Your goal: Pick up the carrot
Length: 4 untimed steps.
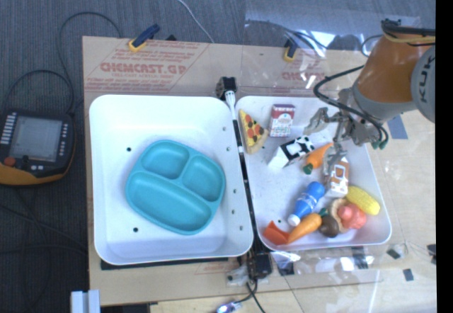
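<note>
The arm (396,74) was a rounded grey body with a broad orange band above the wrist, and part of a dark letter showed on the grey shell at the picture's edge. Black cables (340,85) looped around the wrist. The gripper (333,127) below was grey metal with thin fingers; its finer details were perhaps too blurred to read.

bright, even overhead light washes the 2 white bins (106,134) nearly to glare, clear plastic sheeting (311,28) above them reflects patches of shine, shadows stay soft and short, and fine detail looks slightly soft.
</note>
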Tool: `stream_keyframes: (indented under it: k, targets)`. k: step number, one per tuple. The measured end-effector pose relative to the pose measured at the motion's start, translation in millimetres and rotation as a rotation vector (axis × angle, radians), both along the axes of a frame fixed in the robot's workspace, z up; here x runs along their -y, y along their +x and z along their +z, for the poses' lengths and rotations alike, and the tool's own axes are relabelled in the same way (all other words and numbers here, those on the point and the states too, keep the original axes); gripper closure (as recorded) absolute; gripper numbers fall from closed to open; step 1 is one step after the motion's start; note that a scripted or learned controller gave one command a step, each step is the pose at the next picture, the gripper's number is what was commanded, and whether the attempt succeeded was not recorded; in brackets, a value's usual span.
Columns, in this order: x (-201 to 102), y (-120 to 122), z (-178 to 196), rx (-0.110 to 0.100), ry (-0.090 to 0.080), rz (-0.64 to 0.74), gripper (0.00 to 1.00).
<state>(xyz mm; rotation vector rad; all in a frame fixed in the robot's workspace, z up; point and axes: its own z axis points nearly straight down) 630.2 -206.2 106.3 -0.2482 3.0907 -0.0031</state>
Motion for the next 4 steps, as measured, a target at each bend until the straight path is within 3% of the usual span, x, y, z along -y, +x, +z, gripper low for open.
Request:
stream_keyframes:
  k: [1, 2, 3, 4]
  targets:
    - [7, -12, 1, 0.006, 0.002, -0.088, 0.00]
    - [9, -32, -16, -0.022, 0.001, -0.126, 0.00]
    - [8, -29, -7, -0.018, -0.001, -0.124, 1.00]
    - [-4, -84, -14, -0.021, -0.005, -0.052, 1.00]
